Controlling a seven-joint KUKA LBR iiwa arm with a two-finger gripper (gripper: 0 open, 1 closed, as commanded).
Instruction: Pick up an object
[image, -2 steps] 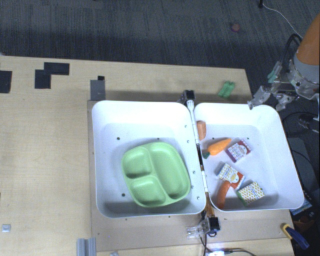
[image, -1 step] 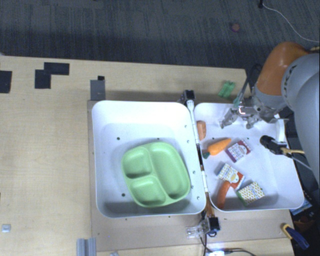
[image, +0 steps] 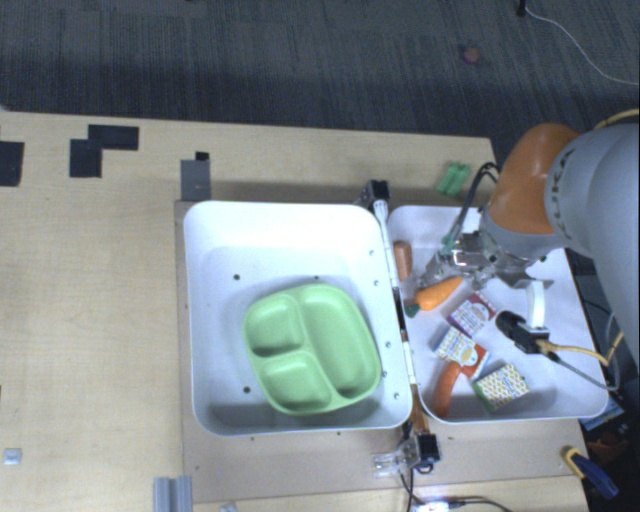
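Note:
My gripper hangs low over the upper left part of the right bin. An orange carrot lies just below and left of it, close to the gripper, and I cannot tell if they touch. A brown sausage lies along the bin's left wall. Below the carrot are two small printed cartons, an orange sausage and a green-sided carton.
The left bin holds a green divided plate. A green item lies on the bench behind the right bin. The grey arm with its orange band covers the right bin's upper right part.

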